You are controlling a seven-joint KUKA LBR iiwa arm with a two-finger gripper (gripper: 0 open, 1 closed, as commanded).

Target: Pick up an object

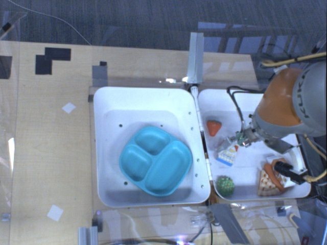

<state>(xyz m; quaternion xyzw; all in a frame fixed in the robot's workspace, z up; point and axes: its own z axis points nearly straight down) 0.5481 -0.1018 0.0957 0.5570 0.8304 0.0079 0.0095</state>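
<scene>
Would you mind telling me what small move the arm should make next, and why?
Probably a short descent straight down: the gripper hangs just above the small white and blue carton in the right bin, and nothing shows between its fingers. The strawberry and green ball lie apart from it.

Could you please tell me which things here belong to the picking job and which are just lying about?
For the job:
- claw, down in the right bin
- small carton beside it
- strawberry
- green ball
- pizza slice

Lying about:
- blue divided plate in the left bin
</scene>
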